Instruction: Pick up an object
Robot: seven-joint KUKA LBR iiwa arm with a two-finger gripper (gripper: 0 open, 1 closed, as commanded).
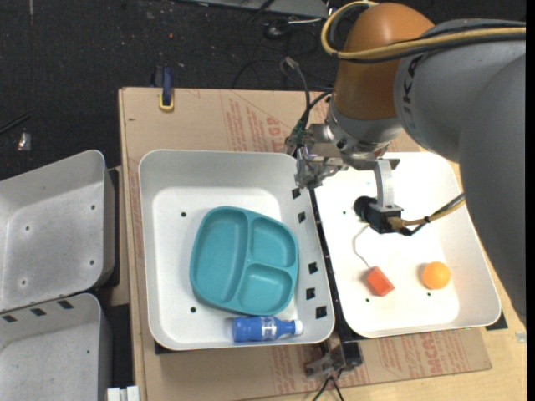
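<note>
Two shallow white bins in play: the left bin (159, 249) holds a teal sectioned plastic plate (244, 260) with a blue plastic bottle (266, 329) lying just past the plate's 6 o'clock edge; the right bin (468, 303) holds a small orange-red block (379, 281) and, at the block's 3 o'clock, an orange ball (435, 275). We see the gripper (311, 167) over the shared wall between the bins, at 12 o'clock from that block and well apart from every item. We cannot tell how the tool is set, and nothing shows in it.

Risks as we judge them:
- Descent from here likely hits the bin wall, not an object.
- Ball can roll away if nudged.
- Plate is wide and flat, poor pinch target.
- Bottle sits against the near wall, little clearance.
</note>
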